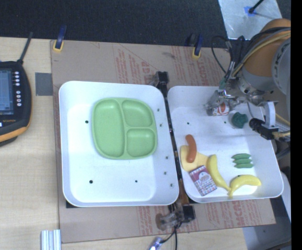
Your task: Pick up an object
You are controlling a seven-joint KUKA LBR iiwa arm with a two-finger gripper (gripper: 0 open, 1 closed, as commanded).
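One gripper (219, 106) hangs low over the far part of the right bin (276, 191), and I cannot tell its state from this slant. Just beside it, toward the arm, sits a dark green round object (239, 120), the likeliest target by nearness. Further toward the near rim, well apart from the gripper, lie a sausage (191, 147), green pea pods (242, 160), two bananas (244, 182) and a small red packet (203, 180). The left bin (72, 139) bears a green divided plate (124, 127).
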